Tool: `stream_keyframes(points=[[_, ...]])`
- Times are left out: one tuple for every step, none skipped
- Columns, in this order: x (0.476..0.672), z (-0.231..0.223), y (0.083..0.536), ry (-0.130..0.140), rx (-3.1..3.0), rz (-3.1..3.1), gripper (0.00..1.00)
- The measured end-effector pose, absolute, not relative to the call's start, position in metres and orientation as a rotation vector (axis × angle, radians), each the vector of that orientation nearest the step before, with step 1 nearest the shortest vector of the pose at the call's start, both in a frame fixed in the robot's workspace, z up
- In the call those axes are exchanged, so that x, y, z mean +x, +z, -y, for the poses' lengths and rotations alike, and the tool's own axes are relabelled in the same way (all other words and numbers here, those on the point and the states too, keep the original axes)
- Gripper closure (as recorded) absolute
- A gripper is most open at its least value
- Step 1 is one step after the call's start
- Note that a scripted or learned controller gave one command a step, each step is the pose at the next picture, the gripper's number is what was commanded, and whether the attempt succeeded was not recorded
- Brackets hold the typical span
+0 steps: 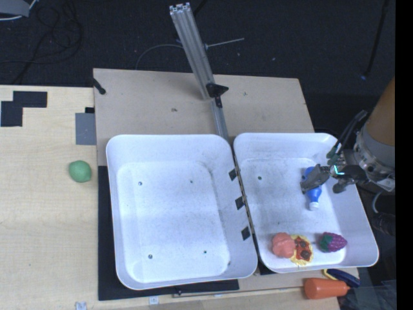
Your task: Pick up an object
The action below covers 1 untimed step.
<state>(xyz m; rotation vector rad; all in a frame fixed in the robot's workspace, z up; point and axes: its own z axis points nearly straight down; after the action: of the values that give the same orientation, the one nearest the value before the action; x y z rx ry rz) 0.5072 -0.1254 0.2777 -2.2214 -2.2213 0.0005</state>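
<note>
A single fixed camera looks down at a slant from well above the tabletop (161, 102) — far enough to take in both white bins (129, 148) across the middle and lower frame, dark floor along the top, and the arm (377, 141) entering at right

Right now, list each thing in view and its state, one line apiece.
Gripper: over the right bin, at the blue bottle.
Blue bottle: lying in the right bin.
Pink toy: resting at that bin's near edge.
Purple grapes: resting there too.
Green ball: on the bench, outside the bins.
Orange carrot: outside, below the right bin.
</note>
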Motion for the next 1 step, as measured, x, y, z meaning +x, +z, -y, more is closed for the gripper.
stream_keyframes(points=[[0.5072,0.1254,0.2777,0.001,-2.221,2.221,0.00]])
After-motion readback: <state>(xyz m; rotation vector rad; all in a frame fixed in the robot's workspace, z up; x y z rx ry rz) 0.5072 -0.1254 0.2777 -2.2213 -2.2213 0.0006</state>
